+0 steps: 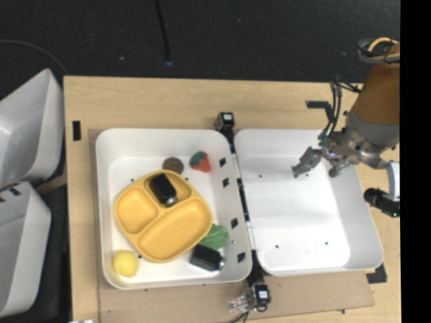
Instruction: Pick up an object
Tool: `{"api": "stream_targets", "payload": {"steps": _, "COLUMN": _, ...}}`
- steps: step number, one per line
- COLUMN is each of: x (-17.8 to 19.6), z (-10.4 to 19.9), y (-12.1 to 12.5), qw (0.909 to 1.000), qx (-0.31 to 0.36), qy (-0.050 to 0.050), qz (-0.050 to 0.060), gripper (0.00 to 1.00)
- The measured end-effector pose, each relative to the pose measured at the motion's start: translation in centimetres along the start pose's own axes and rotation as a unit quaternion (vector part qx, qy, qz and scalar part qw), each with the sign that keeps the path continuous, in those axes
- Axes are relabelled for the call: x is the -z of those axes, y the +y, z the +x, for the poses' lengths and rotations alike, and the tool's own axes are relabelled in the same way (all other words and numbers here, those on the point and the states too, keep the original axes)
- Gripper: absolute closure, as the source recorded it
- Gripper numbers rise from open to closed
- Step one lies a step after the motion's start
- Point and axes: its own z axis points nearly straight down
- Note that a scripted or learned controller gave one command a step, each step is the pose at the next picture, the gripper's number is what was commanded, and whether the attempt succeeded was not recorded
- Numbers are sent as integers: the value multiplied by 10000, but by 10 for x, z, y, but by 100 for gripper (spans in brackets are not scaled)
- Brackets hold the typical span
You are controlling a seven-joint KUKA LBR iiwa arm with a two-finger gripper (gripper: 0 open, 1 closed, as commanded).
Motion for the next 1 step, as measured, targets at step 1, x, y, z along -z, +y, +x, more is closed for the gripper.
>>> {"api": "stream_targets", "payload": {"steps": 1, "x": 8, "z": 0, "y": 3, "qw": 10000, "qx": 17, "qy": -11, "qz": -66, "gripper": 0}}
